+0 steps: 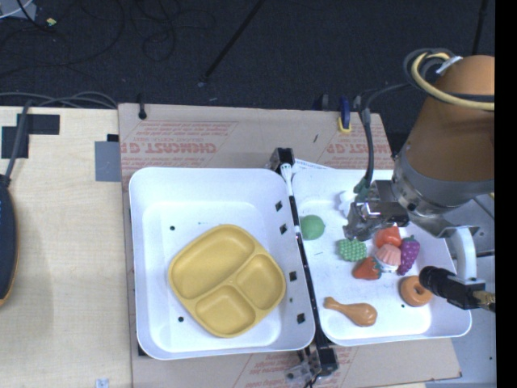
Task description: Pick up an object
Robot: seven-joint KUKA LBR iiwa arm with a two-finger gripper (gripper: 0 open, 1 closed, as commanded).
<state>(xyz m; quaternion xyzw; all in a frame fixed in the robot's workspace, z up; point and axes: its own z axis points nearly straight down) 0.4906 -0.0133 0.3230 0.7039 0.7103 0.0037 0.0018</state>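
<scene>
The right bin [339,188] holds several toy foods: a green ball [312,227], a green knobbly piece [352,250], a red piece [367,269], a purple grape bunch [409,254], a brown doughnut [416,292] and a tan drumstick [353,310]. My gripper [361,221] hangs low over the cluster, just above the green knobbly piece and left of an orange-red piece [388,237]. A pink and white piece [388,256] lies under the wrist. The fingertips are hard to make out against the metal body.
The left bin [153,208] carries a yellow three-compartment plate [227,279]. A black divider [292,241] runs between the bins. The grey and orange arm [452,136] covers the right bin's far right corner. Cardboard [210,140] lies beneath both bins.
</scene>
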